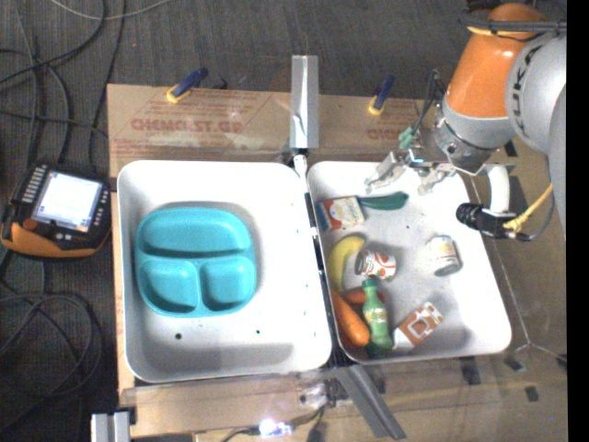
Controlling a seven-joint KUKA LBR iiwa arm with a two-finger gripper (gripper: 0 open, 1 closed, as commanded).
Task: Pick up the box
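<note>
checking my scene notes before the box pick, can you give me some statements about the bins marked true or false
1. The teal tray lies in the left bin. True.
2. The pincer holds the box. False: it hovers over the right bin's far edge, apart from the box.
3. The banana lies just nearer than the box. True.
4. The green bottle stands in the left bin. False: it lies in the right bin, beside the carrot.
</note>
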